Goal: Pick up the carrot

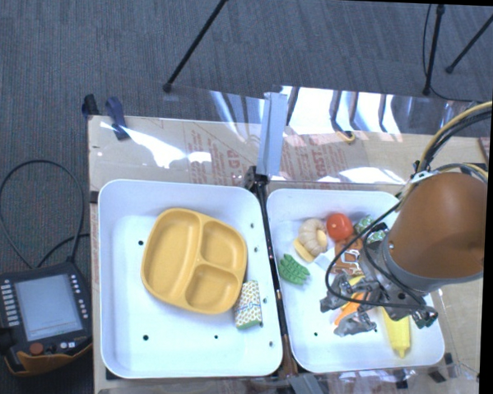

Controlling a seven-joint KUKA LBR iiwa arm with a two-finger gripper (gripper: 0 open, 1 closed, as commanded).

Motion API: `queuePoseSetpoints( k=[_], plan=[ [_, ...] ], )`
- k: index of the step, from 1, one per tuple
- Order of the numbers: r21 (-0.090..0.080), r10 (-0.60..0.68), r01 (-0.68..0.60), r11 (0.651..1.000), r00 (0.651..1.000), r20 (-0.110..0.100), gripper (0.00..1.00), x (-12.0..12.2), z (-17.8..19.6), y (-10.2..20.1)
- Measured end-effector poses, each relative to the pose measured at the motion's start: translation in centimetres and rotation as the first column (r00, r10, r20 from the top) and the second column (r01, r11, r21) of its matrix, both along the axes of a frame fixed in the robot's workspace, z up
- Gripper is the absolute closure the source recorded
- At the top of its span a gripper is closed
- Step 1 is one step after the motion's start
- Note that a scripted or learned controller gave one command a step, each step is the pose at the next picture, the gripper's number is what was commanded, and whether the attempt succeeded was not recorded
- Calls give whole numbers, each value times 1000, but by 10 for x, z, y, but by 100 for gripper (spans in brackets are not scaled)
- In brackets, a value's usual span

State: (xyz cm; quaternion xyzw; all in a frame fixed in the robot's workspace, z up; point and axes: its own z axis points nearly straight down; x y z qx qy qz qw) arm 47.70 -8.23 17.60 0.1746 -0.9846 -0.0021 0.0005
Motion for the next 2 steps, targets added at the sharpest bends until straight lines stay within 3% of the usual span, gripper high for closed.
queuePoseSetpoints(
  k=[1, 2],
  plan=[
    [2, 3, -3, 1000, 1000, 0, 100, 1, 9, 2],
    [-1, 273, -273, 962, 962, 2, 100, 14, 52, 39]
  ],
)
